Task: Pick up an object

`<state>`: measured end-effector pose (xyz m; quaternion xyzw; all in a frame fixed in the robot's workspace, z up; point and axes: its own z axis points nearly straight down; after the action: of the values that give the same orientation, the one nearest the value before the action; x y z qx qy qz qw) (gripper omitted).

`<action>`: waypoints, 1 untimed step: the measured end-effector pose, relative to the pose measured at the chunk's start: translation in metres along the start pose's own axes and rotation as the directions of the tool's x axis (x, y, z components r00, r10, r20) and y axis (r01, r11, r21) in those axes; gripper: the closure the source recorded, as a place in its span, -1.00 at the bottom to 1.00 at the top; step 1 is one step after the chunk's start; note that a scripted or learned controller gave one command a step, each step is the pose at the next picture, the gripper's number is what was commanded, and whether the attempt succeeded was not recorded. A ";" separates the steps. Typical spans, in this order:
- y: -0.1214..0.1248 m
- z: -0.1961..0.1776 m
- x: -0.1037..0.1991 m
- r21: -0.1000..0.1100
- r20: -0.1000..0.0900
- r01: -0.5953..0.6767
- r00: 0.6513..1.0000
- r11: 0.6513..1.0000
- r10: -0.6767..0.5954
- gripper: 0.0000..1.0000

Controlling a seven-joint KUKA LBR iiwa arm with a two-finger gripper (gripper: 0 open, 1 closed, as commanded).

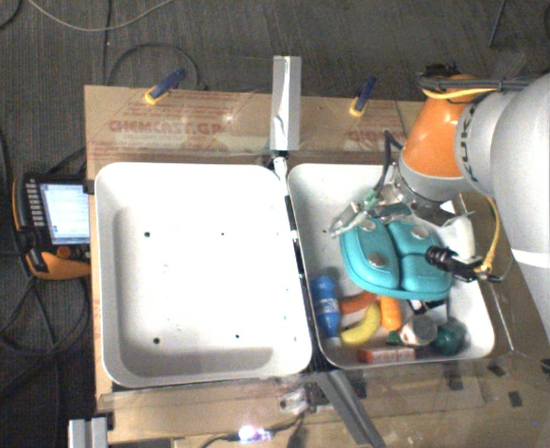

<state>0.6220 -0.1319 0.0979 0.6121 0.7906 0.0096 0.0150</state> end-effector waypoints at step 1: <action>0.021 0.010 0.009 0.023 -0.005 0.089 0.996 0.996 -0.089 -1.00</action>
<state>0.6406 -0.1177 0.0880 0.5765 0.8170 0.0008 0.0069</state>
